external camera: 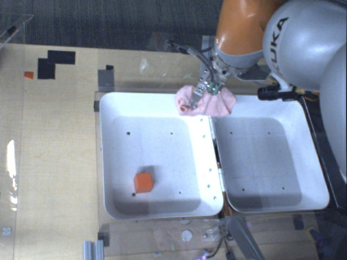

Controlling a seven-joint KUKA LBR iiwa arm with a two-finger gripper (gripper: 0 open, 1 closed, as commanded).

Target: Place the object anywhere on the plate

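A crumpled pink cloth (209,104) hangs over the back rims where the two bins meet. It narrows upward into my gripper (209,88), whose fingers are shut on its top. The arm's orange band sits just above the wrist. A small orange cube (143,182) lies on the floor of the left bin (162,145), near its front left corner and far from the gripper.
The right bin (260,156) sits beside the left one, and the arm's grey body looms over its back right corner. Black blocks (53,63) and a small orange marker (29,75) lie on the bench at the far left.
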